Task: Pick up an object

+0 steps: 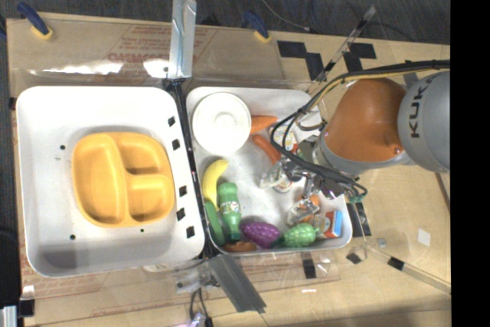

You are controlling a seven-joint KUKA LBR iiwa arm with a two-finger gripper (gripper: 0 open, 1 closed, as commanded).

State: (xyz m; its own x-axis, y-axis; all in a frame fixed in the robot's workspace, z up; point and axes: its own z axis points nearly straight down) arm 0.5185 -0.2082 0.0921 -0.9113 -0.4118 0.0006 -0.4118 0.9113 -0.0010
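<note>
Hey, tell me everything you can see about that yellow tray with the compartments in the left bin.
The yellow tray is a divided plate of what looks like smooth plastic, with rounded corners and a raised rim. Ridges split it into three wells: one long one along its left side and two smaller ones on its right. It lies flat and face up near the middle of the left bin, turned slightly askew to the bin's walls. Its wells look bare, and it touches just the bin floor.

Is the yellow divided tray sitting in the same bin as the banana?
No: the yellow divided tray lies in the left bin, while the banana is in the right bin.
</note>
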